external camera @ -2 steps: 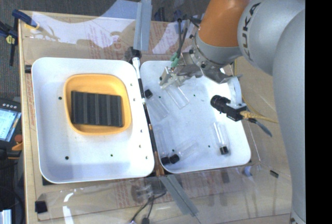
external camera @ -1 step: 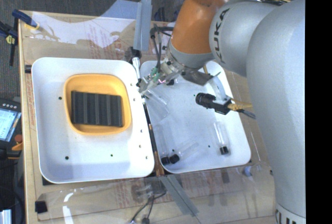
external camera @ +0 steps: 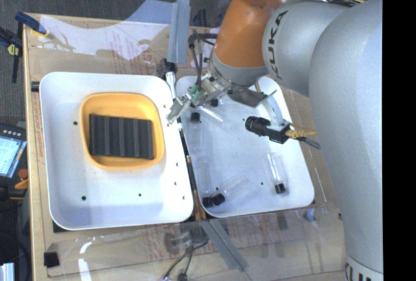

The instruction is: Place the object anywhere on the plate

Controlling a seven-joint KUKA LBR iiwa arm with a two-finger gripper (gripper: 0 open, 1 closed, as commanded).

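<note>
The gripper (external camera: pixel 188 101) hung over the right bin's (external camera: pixel 296 192) far left corner, grip unclear; yellow plate (external camera: pixel 120 107) lay left.

Fixed overhead camera, slanted down on bins (external camera: pixel 65 205).

Robot lab: bench (external camera: pixel 97 39), white bins (external camera: pixel 65 195)

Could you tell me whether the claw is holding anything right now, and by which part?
It cannot be told. The claw sits at the right bin's top-left corner, its tips too small and cluttered to read.
</note>
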